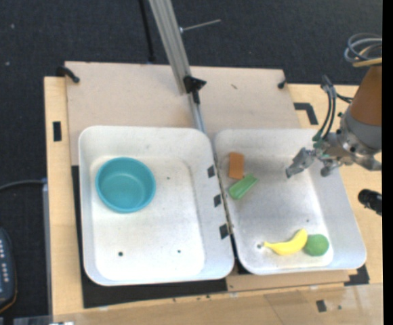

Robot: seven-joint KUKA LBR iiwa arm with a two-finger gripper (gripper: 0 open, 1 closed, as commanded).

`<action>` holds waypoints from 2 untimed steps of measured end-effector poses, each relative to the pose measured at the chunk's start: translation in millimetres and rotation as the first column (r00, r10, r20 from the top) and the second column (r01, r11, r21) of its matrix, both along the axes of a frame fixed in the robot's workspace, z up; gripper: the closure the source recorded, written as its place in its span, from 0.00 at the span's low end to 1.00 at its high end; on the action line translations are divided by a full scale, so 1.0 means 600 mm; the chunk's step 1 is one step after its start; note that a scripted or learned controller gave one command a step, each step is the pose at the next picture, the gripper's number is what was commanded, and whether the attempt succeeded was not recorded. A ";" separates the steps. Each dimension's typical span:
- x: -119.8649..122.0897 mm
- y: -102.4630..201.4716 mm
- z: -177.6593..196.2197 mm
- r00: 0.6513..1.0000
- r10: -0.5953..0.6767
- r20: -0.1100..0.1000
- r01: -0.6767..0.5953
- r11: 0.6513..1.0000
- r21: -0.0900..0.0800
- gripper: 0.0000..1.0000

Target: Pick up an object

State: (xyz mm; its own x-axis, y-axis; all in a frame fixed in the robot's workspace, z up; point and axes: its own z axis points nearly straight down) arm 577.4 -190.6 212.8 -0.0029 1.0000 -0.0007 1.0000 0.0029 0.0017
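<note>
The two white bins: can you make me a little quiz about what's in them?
1. True or false: the round teal plastic bowl sits in the left white bin.
2. Which thing lies closest to the curved yellow toy banana? A) small orange block B) round green ball C) flat green block
3. Fill in: the grey two-finger gripper hovers over the ____ white bin.

Key: 1 true; 2 B; 3 right.
</note>
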 end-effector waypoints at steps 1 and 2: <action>0.000 0.000 0.000 1.000 0.000 0.000 0.000 1.000 0.000 0.00; 0.001 -0.012 -0.073 1.000 -0.003 -0.004 0.003 1.000 -0.001 0.00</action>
State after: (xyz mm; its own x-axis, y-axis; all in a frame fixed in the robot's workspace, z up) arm 577.8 -197.8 169.2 0.0002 1.0000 -0.0021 1.0000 -0.0002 -0.0022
